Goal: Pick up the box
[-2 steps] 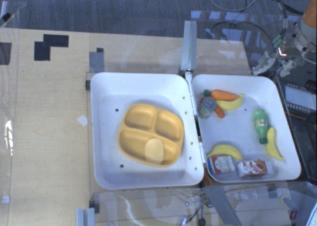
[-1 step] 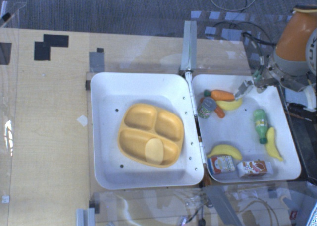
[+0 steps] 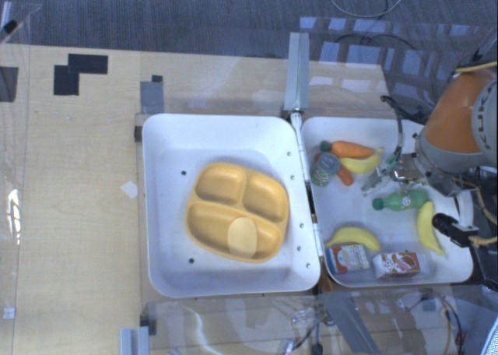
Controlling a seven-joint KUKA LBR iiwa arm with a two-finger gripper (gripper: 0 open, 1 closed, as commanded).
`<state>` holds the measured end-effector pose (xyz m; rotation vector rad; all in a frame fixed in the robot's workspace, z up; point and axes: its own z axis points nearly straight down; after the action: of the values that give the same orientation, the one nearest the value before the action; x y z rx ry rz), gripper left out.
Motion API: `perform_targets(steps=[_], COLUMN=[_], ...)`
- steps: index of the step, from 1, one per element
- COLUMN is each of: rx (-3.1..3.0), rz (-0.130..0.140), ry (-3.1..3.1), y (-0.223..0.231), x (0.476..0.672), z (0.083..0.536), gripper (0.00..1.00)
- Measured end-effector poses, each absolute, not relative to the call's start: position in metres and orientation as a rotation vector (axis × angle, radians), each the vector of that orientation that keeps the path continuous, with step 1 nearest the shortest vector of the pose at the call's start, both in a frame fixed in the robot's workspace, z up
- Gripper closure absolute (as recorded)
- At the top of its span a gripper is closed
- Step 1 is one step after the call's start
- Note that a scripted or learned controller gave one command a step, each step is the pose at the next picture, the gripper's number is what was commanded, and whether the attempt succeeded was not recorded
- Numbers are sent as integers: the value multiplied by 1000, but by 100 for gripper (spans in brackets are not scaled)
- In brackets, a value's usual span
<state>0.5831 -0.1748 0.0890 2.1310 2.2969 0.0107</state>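
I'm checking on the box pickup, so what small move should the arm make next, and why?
Probably shift the gripper toward the bin's near edge, over the small red and white carton box. It now sits by the green plastic bottle, apart from that box.

Bright, even overhead light; pic mostly sharp, some reflections.

Both white bins [image 3: 156, 213] read near blown-out w/ only soft, short shadows along their inner walls and under the yellow tray [image 3: 237, 209]. Clear panel at left edge of the table [image 3: 78, 190] throws faint glare streaks; another reflective sheet at top right mirrors a grid pattern, w/ more reflections along the bottom edge. Orange arm band [image 3: 459, 116] looks slightly soft, close to lens. Small items in right bin lack fine detail; low res. No obvious edge distortion.
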Motion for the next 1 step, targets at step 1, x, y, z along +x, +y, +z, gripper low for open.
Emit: perform_targets(steps=[1], rx=[2155], rz=[12], ry=[2272], y=[-135], x=[554], z=[90], gripper=[0])
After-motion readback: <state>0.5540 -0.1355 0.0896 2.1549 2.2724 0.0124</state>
